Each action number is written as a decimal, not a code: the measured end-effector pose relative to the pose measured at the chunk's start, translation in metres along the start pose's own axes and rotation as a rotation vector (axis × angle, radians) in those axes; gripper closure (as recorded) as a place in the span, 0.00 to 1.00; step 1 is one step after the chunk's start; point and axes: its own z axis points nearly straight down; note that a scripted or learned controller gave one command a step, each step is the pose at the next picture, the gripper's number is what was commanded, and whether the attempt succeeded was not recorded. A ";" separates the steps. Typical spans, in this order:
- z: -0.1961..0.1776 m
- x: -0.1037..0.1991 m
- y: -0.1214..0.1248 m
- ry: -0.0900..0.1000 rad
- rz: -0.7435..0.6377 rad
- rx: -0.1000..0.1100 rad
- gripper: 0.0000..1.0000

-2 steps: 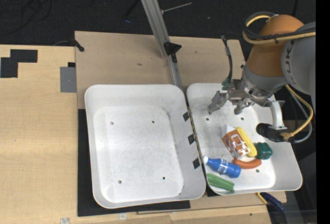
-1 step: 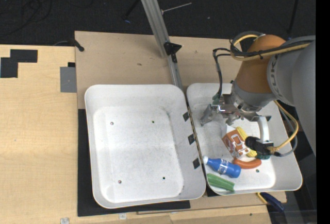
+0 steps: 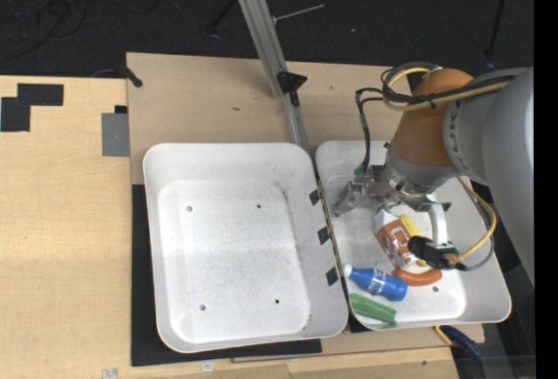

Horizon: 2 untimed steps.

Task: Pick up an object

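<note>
Several objects, a blue bottle (image 3: 377, 282), a green piece (image 3: 373, 309), an orange-and-white packet (image 3: 397, 240) and an orange curved piece (image 3: 420, 277), lie in the right bin (image 3: 488, 303), gripper (image 3: 353, 194) low beside them, grip state not discernible.

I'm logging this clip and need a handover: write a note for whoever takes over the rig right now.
Gripper: down inside the right bin, over its upper part; finger state unreadable.
Objects: blue bottle, green piece, orange curved piece and orange-and-white packet clustered in the right bin's lower half.
Left bin: beside it, on the left.
Done: nothing visibly lifted.
Left: grasp one object and raise it.
</note>
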 end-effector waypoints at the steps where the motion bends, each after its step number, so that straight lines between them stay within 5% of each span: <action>1: -0.010 -0.002 0.000 0.001 0.008 0.000 1.00; 2: -0.061 -0.012 0.004 -0.001 0.004 -0.004 1.00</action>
